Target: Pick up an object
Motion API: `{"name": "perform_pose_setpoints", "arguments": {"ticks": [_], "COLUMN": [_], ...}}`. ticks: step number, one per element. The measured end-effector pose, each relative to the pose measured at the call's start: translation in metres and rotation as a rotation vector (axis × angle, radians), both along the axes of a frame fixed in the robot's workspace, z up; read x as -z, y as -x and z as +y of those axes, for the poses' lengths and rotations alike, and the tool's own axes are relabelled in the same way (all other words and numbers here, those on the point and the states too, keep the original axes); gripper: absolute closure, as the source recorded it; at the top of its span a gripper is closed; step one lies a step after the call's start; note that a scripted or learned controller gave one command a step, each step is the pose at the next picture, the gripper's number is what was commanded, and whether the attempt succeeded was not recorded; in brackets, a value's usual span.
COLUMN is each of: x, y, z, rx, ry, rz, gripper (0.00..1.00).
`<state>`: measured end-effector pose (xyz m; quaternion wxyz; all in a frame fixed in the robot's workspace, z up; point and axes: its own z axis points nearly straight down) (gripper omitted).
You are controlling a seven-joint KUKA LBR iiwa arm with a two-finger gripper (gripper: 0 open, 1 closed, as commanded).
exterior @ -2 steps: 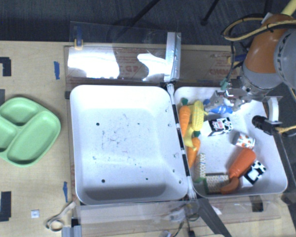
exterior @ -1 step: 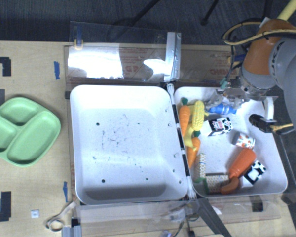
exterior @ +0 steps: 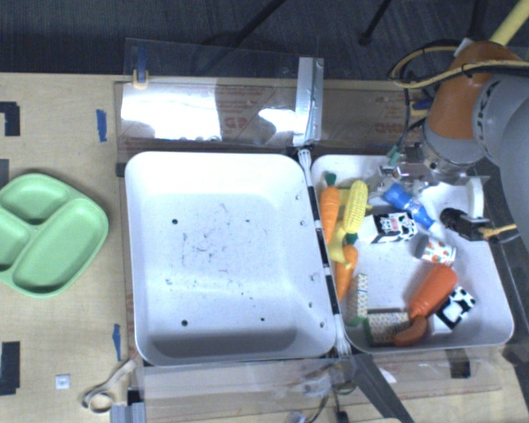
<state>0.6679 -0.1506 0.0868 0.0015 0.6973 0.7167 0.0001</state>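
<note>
Down front, right bin [exterior: 498, 324]: big carrot [exterior: 430, 291] near its front wall, corn [exterior: 354, 208] along its left. Gripper [exterior: 404, 176] hovers at its back wall; grip can't be judged. Best drop squarely over one toy, avoiding neighbours.

Pale wooden bench top [exterior: 62, 104] with black angle marks and bits of blue tape stuck on it. Dark carpet-looking floor [exterior: 203, 7] along the top, crossed by thin black stand legs [exterior: 273, 11]. Strong glare on the clear plastic panel [exterior: 212, 104] standing at the back.
</note>
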Motion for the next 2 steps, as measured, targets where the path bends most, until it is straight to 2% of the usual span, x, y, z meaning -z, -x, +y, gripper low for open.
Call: {"name": "perform_pose_setpoints", "arguments": {"ticks": [1, 2], "x": [-0.0089, -0.0091], "y": [0.0001, -0.0001], "z": [0.0016, 0.0018], "rx": [-0.003, -0.004], "ry": [0.001, 0.001], "rz": [0.002, 0.001], "gripper": [1.00, 0.00]}}
